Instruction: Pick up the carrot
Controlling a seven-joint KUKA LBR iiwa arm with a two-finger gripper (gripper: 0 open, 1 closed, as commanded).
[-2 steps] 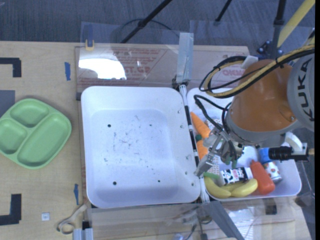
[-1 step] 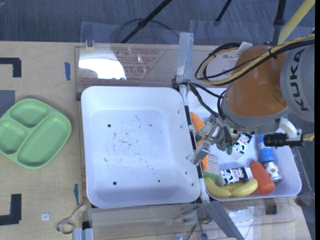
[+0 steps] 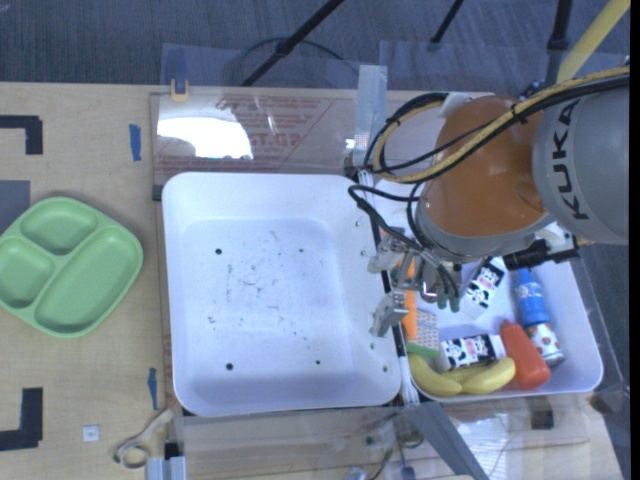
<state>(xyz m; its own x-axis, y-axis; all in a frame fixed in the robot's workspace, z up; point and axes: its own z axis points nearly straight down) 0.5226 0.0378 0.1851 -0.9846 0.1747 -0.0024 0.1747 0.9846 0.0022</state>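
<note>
Camera view has the tool point(image 3: 408, 290) low over the right bin's point(image 3: 585, 353) left edge, right above the carrot point(image 3: 410, 313), which lies just far of the banana point(image 3: 462, 377), presumably lined up to grasp, though its state I cannot tell.

We note the carrot point(image 3: 409, 311), a slim orange piece standing near-vertical in the frame's lower right, at the right bin's left edge.
</note>
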